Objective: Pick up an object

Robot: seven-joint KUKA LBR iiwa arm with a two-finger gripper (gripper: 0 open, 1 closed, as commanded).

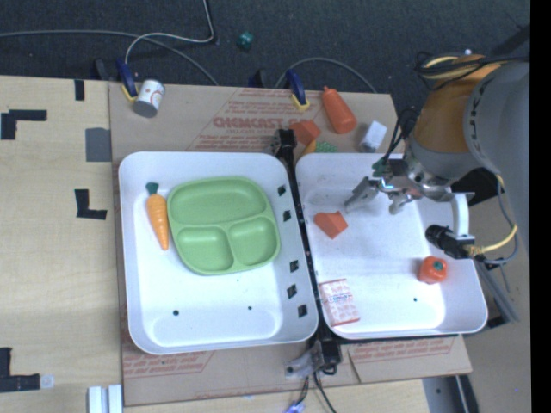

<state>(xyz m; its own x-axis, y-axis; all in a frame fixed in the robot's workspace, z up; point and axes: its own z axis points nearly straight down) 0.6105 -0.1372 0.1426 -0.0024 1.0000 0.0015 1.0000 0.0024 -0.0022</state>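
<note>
Right bin [379, 317]: gripper [376, 193] above, wedge [330, 224] near.

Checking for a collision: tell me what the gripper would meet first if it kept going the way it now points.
Likely the orange block in the right bin: the gripper points down-left toward it. Depth is unclear, so it might touch the bin floor first.

The pincer [379, 193] is small and blurred, so its fingertips cannot be made out and nothing can be read between them. Right of it, the arm [482, 119] is cut off by the picture's edge. Below and left of the pincer, the print on the flat packet [338, 302] is too small to read. Up and left of it, the cable [207, 7] runs off the top edge.
</note>
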